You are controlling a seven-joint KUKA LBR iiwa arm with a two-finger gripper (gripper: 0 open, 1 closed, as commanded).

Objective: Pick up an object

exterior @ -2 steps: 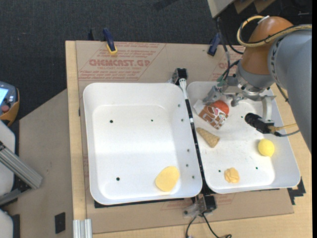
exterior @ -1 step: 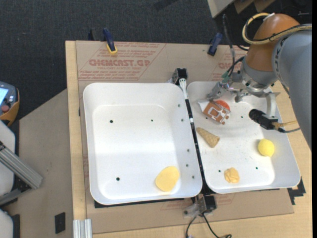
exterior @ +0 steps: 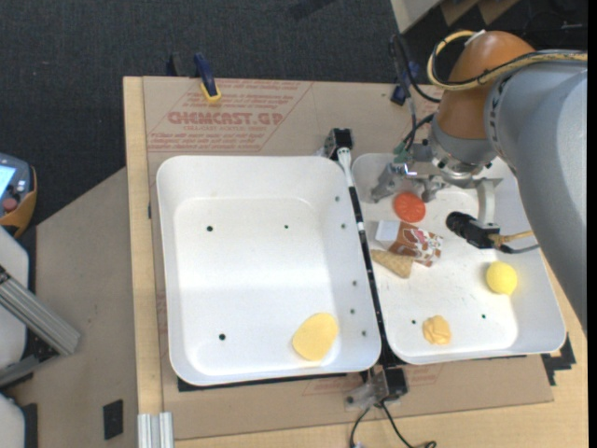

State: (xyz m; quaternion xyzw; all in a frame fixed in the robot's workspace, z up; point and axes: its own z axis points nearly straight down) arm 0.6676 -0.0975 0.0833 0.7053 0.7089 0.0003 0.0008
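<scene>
Gripper [exterior: 410, 187] hung over a red ball [exterior: 409, 206] in the right bin [exterior: 532, 329]
The ball was round and glossy, just below the gripper; its grip could not be told. A snack pack [exterior: 414, 245] lay just beside, lemon [exterior: 501, 278] near

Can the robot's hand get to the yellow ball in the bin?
Probably yes. The yellow ball lies alone in the right bin, nothing on top of it, and the hand hangs over that same bin, near the red ball.
</scene>
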